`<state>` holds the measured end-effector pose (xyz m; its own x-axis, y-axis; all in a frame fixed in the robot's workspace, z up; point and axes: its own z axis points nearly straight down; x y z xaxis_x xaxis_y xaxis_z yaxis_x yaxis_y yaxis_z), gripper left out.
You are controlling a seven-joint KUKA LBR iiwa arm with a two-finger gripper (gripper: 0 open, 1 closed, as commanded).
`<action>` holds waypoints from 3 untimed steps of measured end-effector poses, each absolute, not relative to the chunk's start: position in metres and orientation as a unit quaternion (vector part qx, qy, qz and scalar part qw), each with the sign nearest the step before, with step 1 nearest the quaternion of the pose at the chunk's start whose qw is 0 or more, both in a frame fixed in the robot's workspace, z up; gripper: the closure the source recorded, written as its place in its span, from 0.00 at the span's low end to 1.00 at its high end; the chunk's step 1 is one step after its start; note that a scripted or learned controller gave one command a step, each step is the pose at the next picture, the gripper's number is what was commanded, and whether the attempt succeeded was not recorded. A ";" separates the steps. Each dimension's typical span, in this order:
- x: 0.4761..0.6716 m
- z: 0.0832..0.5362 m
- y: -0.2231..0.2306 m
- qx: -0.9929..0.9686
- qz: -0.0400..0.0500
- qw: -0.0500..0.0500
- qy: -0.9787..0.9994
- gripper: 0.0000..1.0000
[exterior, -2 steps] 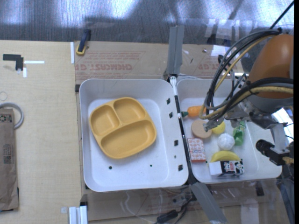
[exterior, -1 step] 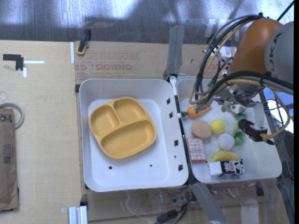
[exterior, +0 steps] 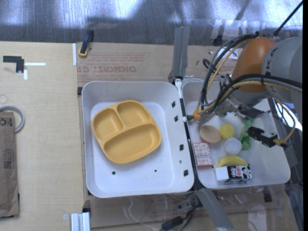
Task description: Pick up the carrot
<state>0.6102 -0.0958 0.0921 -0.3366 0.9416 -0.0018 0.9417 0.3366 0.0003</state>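
My claw [exterior: 211, 110] hovers low in the right bin [exterior: 269, 177], its tip beside the carrot [exterior: 197, 115], which lies against that bin's left wall; I cannot tell whether it grips anything. Nearer than the carrot I count one beige egg-shape [exterior: 210, 134], one red packet [exterior: 202, 154], one banana [exterior: 232, 161]. Left of the carrot, across the wall, one yellow divided plate [exterior: 126, 131] rests in the other bin [exterior: 96, 177].

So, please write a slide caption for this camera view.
Arm reaching into the right bin of toy food; yellow plate in the left bin.

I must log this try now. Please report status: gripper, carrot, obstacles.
Gripper low in right bin, at its left wall. Orange carrot tip beside it; hold unconfirmed. Egg and lemon close by.
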 end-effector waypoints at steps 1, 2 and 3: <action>0.593 0.191 -0.031 0.691 -0.001 0.000 0.723 0.00; 0.575 0.103 -0.113 0.551 -0.001 0.000 0.834 0.00; 0.639 0.093 -0.119 0.401 0.000 0.002 0.916 0.00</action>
<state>0.6389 -0.1187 0.0928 -0.6783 0.7348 -0.0040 0.7348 0.6783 0.0016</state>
